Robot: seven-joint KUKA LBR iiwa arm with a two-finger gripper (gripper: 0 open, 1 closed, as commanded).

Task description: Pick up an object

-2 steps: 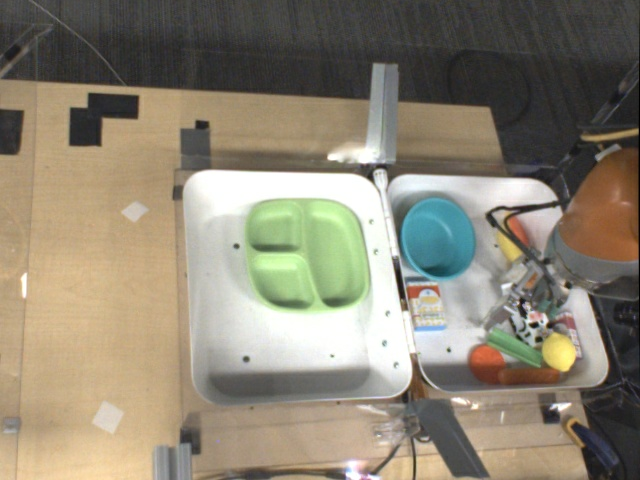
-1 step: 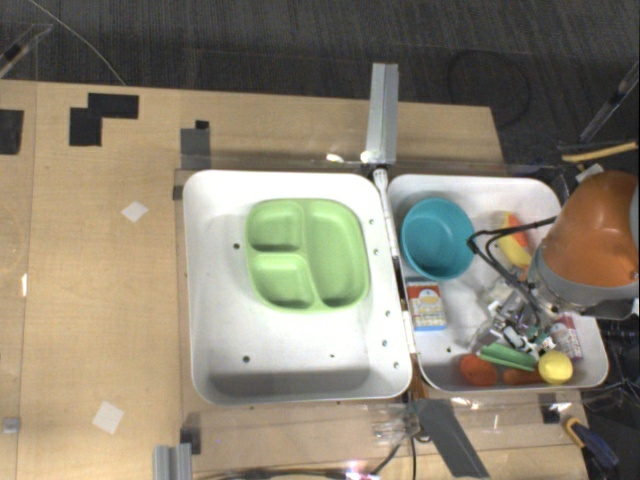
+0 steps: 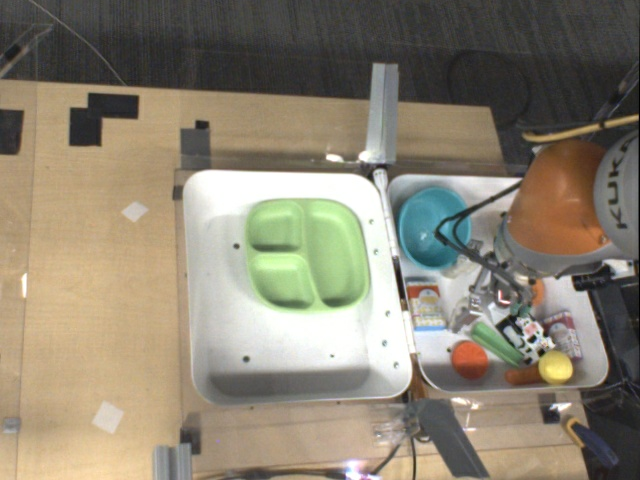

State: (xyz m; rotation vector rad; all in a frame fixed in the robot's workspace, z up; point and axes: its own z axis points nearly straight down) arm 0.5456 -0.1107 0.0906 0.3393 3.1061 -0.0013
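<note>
Gripper [image 3: 487, 303] low in right bin [image 3: 600, 368]; finger state unreadable. Beneath: green cylinder [image 3: 490, 338], orange ball [image 3: 470, 359], yellow ball [image 3: 556, 368], teal bowl [image 3: 432, 228]. Left bin [image 3: 210, 268]: green divided plastic plate [image 3: 305, 254].

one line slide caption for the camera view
KUKA arm's gripper poised over cluttered right bin; green divided plate sits in left bin.
</note>
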